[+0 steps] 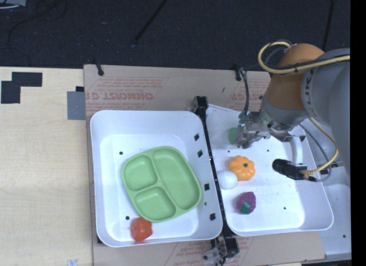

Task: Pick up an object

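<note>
Two shallow white bins sit side by side on the bench. The left bin (106, 127) holds a green divided plate (161, 183) lying flat near its middle, and a red tomato-like piece (141, 229) rests just beside the plate's near left corner. In the right bin (320, 213), an orange pumpkin-shaped toy (242, 167) lies near the centre, with a small white ball (228, 180) just beside it on the left and a purple and green piece (246, 202) nearer the camera. A small green object (233, 135) lies at the far left of this bin. The gripper (247, 135) is down right beside that green object; I cannot tell its state or whether it touches the object.
</note>
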